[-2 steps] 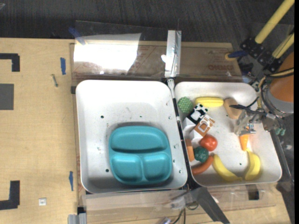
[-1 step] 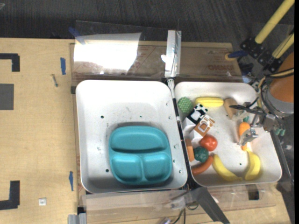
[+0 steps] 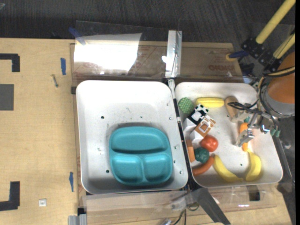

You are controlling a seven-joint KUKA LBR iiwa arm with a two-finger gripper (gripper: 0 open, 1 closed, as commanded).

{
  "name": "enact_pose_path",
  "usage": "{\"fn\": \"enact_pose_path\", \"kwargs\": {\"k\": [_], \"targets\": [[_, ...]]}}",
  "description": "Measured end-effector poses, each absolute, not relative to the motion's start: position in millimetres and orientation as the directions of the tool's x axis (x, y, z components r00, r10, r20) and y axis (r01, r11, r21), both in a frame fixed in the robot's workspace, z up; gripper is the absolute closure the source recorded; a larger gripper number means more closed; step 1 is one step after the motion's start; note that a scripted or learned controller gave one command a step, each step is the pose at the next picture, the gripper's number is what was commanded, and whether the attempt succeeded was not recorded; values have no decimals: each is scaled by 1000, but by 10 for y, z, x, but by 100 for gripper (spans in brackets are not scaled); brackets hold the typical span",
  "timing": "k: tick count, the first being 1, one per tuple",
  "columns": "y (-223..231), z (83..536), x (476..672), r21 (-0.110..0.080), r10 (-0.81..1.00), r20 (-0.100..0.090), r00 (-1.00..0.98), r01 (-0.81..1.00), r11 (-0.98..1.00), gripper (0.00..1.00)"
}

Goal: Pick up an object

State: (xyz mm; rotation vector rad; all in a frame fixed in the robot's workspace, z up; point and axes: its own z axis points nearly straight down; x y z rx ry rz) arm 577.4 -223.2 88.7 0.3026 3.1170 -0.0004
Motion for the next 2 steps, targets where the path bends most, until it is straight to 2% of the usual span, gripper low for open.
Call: {"fn": "enact_pose_path", "kwargs": {"k": [1,2], "targets": [[-2121,893,5283,1,308,-11,-951,308,951,0],[-2077,896,5247,-3,154,-14,-988,154,988,0]]}}
